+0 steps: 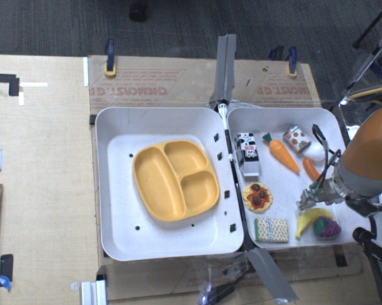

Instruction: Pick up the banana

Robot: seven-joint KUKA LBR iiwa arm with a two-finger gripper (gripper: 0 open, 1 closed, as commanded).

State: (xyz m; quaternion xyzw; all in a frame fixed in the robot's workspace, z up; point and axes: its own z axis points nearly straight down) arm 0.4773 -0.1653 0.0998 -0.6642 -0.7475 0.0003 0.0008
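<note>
The banana [309, 220] is yellow and curved. It lies near the front edge of the right bin [236, 121], between a cracker packet [271, 229] and a bunch of purple grapes [327, 229]. My gripper [307, 200] reaches in from the right and hangs just above the banana's far end, low over the bin floor. The grey wrist and orange band [370, 150] hide the bin's right side. Nothing shows between the gripper and the banana.
The right bin also holds a carrot [283, 155], a smaller orange piece [311, 169], a cow-print carton [247, 154], a small pizza [258, 197] and a strawberry packet [297, 140]. A yellow divided plate [176, 180] sits in the left bin [108, 189].
</note>
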